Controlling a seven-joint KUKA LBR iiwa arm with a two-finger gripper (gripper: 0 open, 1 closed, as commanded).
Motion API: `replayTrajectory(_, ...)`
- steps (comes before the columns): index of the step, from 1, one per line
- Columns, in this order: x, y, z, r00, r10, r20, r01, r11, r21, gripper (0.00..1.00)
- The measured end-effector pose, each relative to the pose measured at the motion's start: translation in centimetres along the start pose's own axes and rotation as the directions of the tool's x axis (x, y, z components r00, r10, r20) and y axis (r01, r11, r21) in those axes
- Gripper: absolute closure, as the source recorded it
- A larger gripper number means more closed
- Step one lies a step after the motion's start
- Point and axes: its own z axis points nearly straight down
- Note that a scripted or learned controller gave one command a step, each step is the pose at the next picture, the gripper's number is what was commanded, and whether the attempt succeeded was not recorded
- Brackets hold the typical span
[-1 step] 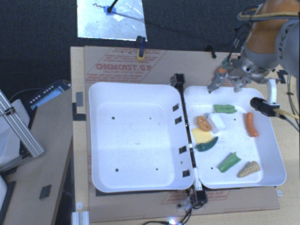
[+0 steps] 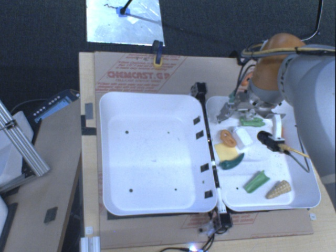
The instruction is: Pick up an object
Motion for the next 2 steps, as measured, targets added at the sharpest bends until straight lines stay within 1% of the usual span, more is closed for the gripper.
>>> replayTrajectory(1, 6.6, 0.4, -10.9, 1.0, -0.007, -0.006, 0.007, 1.0, -0.006, 0.0)
replayTrajectory(2, 15.3, 0.4, -19.5, 1.0, -0.01, -0.009, 0.01, 1.0, -0.005, 0.0)
